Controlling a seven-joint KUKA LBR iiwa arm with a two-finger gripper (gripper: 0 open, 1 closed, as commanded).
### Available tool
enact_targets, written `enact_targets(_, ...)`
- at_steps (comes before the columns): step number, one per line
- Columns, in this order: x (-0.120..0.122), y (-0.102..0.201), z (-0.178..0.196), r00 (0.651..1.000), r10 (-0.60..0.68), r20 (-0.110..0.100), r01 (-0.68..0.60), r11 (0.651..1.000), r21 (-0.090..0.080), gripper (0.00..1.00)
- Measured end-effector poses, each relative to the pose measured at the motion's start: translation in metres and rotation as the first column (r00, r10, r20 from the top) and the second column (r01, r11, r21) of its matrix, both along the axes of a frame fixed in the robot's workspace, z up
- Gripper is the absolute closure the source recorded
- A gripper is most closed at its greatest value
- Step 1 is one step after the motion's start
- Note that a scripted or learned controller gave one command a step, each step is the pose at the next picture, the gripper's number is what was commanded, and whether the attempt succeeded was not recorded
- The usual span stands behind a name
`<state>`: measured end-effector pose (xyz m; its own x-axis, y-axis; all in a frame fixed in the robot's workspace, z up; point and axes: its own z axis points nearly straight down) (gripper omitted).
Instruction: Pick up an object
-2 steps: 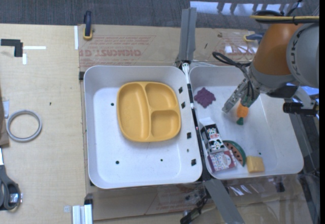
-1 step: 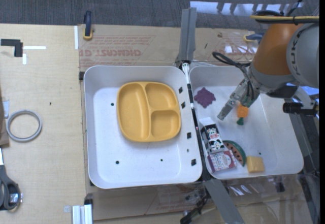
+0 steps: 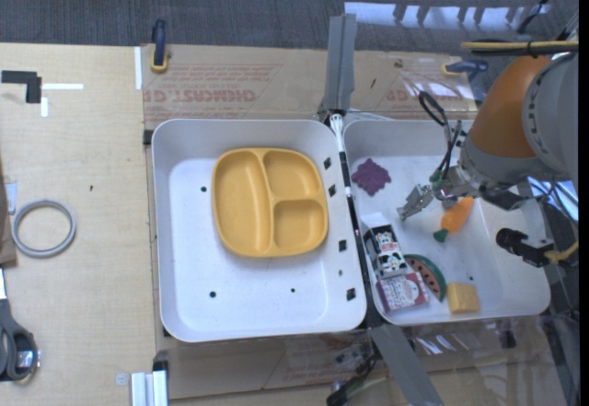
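Observation:
My gripper [image 3: 416,203] hangs low over the middle of the right bin [image 3: 515,307], pointing down and to the left. An orange carrot with a green tip [image 3: 454,216] lies just to its right, partly under the wrist. Apart from the gripper, a purple piece [image 3: 371,176] lies to its upper left. A small printed carton [image 3: 384,249] lies below it, and nearer the front lie a watermelon slice [image 3: 429,274], a pink packet [image 3: 398,292] and a yellow block [image 3: 463,298]. I see nothing held at the gripper's tip.
The left bin [image 3: 184,303] holds a yellow divided plate [image 3: 270,202]. A raised divider [image 3: 348,211] separates the bins. On the bench to the left lie a tape roll [image 3: 41,227] and scissors [image 3: 14,351]. The arm's orange band [image 3: 511,105] looms over the right bin's far right.

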<state>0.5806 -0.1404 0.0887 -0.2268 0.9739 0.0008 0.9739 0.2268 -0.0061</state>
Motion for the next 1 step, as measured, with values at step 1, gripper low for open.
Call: enact_targets(1,0.0124,0.0355,0.035,1.0,-0.004,0.003,0.004,1.0,-0.001,0.0)
